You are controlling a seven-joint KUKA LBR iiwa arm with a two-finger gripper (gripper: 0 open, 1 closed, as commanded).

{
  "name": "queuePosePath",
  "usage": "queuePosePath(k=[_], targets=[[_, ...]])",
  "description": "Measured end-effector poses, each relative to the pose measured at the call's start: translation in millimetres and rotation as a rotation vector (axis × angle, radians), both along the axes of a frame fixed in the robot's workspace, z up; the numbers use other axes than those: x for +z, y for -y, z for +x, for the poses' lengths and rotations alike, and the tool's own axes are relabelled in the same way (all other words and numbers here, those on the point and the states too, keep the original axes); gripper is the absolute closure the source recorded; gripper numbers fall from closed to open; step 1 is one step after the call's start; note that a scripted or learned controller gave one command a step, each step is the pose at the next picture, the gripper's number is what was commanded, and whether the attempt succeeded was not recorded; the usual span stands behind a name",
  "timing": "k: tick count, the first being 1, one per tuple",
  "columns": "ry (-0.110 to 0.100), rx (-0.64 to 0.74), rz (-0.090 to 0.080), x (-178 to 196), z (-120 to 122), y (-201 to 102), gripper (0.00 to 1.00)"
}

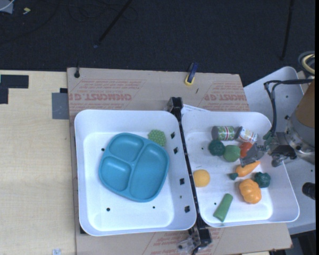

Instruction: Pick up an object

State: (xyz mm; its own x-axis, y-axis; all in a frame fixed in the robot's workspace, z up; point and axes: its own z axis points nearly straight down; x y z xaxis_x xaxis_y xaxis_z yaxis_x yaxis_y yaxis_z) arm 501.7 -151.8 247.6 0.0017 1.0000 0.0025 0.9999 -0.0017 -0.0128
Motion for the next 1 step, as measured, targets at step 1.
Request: queuePosePath(k=[1], targets=[[0.011,0.002,-0.002,5.3,2.1,0.3,0.00]])
